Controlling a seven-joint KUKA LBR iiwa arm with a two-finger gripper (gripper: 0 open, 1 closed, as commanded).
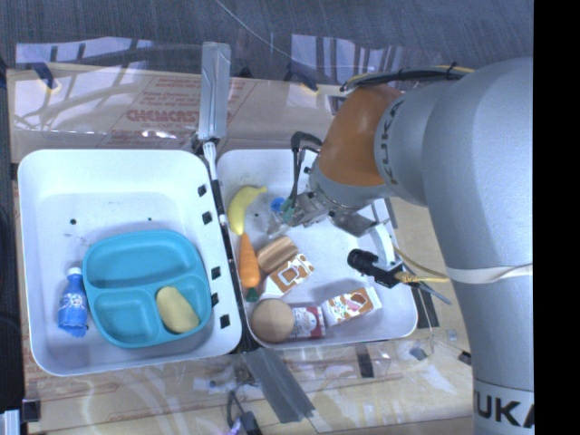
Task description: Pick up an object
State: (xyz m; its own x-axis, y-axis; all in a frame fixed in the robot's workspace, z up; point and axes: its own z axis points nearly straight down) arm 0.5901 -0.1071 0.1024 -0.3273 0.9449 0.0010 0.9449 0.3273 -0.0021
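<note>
Far left of the gripper, the left bin holds a small blue bottle against its left wall. Beside it sits a teal divided tray with a yellow potato-like item in its lower right compartment.

Right bin: a banana lies just left of the gripper, an orange carrot below-left along the divider. A bread roll and a printed packet lie directly below it. Further below are a round tan ball, a small red-label pack and a carton.

Gripper is low in the upper part of the right bin, over a clear crumpled item. Finger state: cannot tell; the wrist hides them.
</note>
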